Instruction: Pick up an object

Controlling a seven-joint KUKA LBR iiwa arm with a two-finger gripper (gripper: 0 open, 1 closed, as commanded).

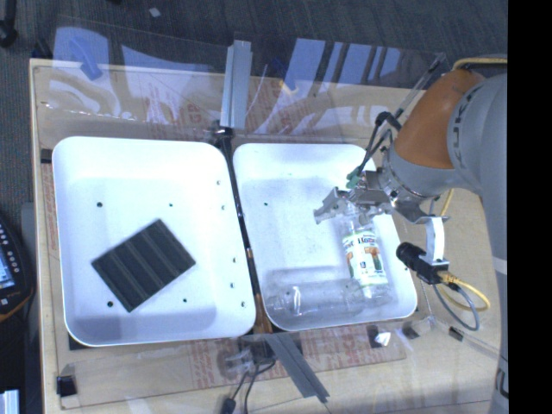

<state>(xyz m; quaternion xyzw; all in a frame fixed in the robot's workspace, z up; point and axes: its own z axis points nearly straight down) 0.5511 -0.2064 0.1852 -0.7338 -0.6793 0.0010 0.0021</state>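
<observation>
At the right edge of the frame, the arm is a thick rounded grey tube with a broad orange band above the wrist. Below the band sits a grey collar, then the gripper, a cluster of silvery metal parts with a small green spot. Thin dark cables run along the orange band. A white bracket with a black block hangs at the lower right.
</observation>
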